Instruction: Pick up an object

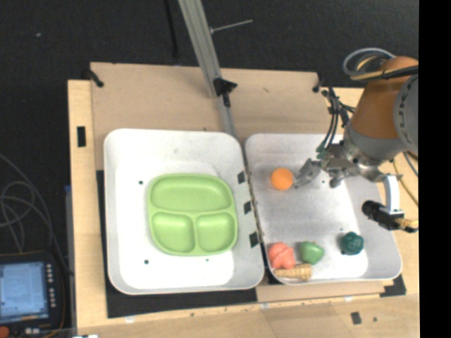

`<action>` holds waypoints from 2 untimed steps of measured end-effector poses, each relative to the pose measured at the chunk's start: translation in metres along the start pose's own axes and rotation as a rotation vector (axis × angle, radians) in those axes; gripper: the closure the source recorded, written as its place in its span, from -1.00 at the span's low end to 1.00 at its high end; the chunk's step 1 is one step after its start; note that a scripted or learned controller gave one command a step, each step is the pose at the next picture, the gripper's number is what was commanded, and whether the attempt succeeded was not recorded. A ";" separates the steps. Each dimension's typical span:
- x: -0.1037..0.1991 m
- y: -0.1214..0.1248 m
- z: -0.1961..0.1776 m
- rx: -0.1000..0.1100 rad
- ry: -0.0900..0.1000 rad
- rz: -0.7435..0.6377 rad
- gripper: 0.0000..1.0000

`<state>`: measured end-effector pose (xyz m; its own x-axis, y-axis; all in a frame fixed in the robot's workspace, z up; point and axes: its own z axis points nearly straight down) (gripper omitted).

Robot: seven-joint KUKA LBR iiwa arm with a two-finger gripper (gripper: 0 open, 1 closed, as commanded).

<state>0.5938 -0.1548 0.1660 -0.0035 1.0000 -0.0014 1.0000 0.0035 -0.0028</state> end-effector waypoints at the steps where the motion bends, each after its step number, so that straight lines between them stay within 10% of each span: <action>1: -0.003 -0.002 0.063 0.002 0.000 0.004 -1.00; 2: -0.004 -0.002 0.065 -0.003 0.000 0.005 -1.00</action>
<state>0.5920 -0.1589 0.1011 0.0015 1.0000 -0.0014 1.0000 -0.0015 -0.0002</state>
